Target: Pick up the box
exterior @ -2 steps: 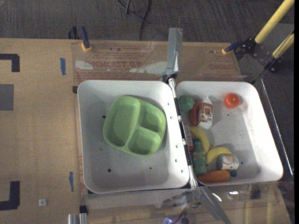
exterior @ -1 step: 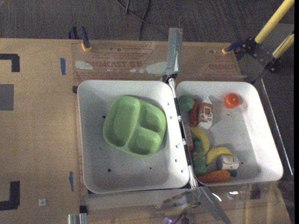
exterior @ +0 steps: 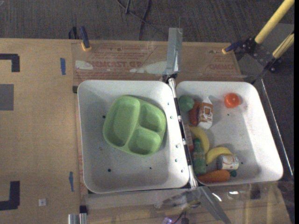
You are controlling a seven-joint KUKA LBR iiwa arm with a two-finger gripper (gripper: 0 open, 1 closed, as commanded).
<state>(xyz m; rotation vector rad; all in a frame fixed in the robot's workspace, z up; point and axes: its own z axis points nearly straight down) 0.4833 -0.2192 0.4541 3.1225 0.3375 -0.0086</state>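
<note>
Beyond the far right corner of the shallow white plastic right-hand bin (exterior: 254, 139), two round yellow rods (exterior: 279, 13) are slanting away, meeting at a dark grey metal bracket (exterior: 256, 55). A small blue-and-orange clamp (exterior: 231, 47) is sitting just left of that bracket. Whether this hardware belongs to the robot cannot be told.

Not much is reading clearly here. The cardboard sheet (exterior: 140, 62) lying just behind the left bin (exterior: 88, 125) is showing faded red printing, something like "COMCAST", though the letters are coming through too washed out to be sure. More red lettering is sitting on the same cardboard behind the right bin (exterior: 261, 139), unreadable. The small box (exterior: 205, 113) in that right bin is carrying a printed label, but it's blurring out completely.
</note>
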